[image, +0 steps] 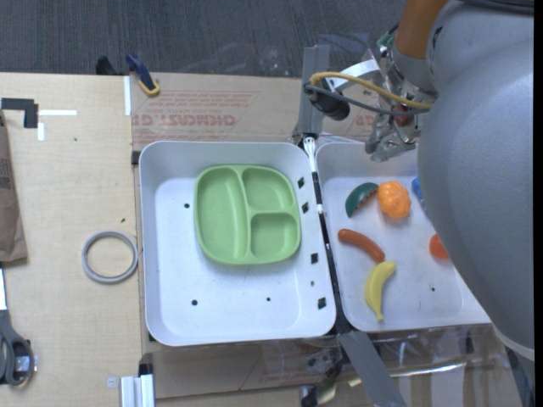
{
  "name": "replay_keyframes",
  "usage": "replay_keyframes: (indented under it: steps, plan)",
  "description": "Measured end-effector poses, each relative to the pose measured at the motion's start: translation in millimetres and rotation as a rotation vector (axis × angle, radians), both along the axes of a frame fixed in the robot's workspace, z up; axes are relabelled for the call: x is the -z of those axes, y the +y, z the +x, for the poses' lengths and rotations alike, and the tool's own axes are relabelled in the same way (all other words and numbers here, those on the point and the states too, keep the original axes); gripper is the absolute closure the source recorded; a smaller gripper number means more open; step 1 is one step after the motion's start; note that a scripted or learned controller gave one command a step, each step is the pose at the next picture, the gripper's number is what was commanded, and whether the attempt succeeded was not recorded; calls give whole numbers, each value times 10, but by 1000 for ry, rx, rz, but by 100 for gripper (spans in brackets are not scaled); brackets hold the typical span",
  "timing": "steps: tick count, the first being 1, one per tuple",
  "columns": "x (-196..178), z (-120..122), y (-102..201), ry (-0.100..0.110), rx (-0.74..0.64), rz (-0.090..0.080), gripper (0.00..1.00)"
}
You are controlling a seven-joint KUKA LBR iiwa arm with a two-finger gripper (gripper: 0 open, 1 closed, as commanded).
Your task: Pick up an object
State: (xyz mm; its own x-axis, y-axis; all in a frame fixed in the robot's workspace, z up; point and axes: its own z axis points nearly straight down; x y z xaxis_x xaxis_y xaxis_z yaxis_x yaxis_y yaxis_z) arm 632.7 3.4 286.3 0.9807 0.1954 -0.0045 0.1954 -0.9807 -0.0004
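The right bin [407,308] holds toy food: an orange fruit [394,200], a dark green piece [360,196], a red-brown sausage [361,244], a yellow banana [378,288], an orange-red piece [438,247] and a blue piece [417,186], both half hidden by the arm. My gripper [392,142] hangs over the bin's far edge, above and behind the orange fruit. Nothing shows between its fingers.
The left bin [170,312] holds a green divided plate [248,214]. My bulky grey arm [484,185] covers the right bin's right side. On the bench to the left lie a grey ring [110,256], scissors [13,359] and a blue-yellow clamp [142,74].
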Motion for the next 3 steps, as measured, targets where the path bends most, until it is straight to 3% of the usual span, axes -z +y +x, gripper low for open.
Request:
replay_keyframes:
  steps: [1, 2, 3]
  plan:
    - [894, -80, -578, 1, -25, 0, 100]
    - [89, -113, -1130, 0, -9, 0, 100]
    - [21, -113, -1119, 6, -15, -2, 100]
